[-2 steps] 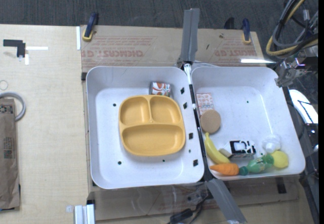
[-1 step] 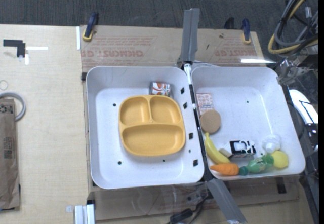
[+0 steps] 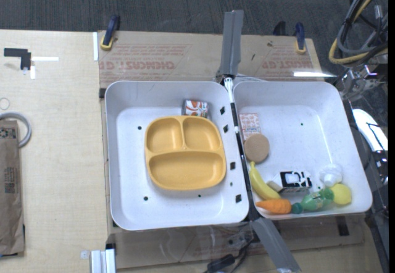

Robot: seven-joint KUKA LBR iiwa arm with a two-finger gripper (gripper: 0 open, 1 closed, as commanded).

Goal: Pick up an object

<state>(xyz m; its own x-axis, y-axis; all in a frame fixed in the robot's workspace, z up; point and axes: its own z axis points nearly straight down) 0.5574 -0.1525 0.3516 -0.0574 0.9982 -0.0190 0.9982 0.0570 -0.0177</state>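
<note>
A sliver of smooth, pale grey casing [image 3: 373, 132] with a glossy white highlight is being shown at the three o'clock edge, cut off by the frame, so its full shape cannot be told. Towards two o'clock, a small silvery metal fitting [image 3: 353, 75] with bright, angular parts is being caught by the light. At one o'clock, looped cables [image 3: 360, 11], yellow and black, are being seen bundled together in wide curves.
</note>
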